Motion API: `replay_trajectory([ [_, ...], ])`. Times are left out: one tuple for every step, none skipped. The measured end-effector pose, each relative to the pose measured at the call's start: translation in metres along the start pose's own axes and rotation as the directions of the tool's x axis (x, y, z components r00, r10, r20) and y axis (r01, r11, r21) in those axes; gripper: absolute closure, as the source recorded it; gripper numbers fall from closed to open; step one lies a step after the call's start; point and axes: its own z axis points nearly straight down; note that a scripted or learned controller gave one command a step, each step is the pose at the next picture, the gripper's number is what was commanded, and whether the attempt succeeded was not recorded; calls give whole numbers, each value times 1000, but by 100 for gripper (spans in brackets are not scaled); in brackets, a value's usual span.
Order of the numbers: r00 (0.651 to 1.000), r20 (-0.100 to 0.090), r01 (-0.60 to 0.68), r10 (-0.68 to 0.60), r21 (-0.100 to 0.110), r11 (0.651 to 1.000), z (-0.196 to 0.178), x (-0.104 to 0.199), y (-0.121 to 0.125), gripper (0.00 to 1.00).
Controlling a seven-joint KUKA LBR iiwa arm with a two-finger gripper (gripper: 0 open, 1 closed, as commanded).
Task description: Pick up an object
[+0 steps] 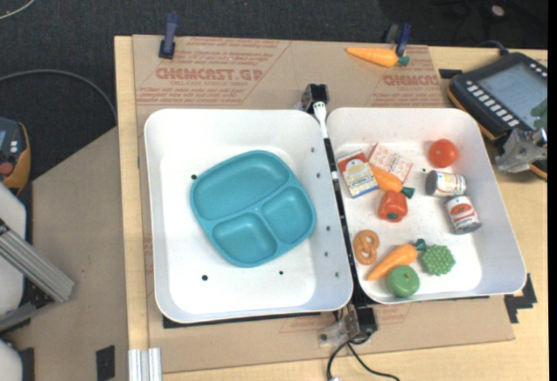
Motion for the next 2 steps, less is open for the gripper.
replay_trajectory([
  [1000, -1, 4, -4, 3, 1000, -36, 84, 3, 100],
  [1000, 1, -20, 20, 23, 1000, 88, -49, -4, 100],
])
